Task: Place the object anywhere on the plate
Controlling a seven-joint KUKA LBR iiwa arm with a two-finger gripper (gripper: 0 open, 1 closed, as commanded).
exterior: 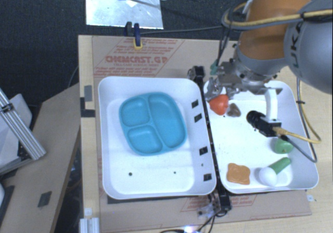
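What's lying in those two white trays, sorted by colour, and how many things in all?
Blue: 1, the divided plate in the left tray.
Red-orange: 1, a round piece beneath the hand.
Brown: 1, a small lump.
Orange: 1, a flat piece.
Green: 2, a round piece and a green-and-white item.
Total: 6.

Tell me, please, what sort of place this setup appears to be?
Most likely a robotics lab bench for pick-and-place trials: two white bins clipped side by side on a board, a blue divided plate in one, toy food like an orange-red piece in the other, and exposed cabling.
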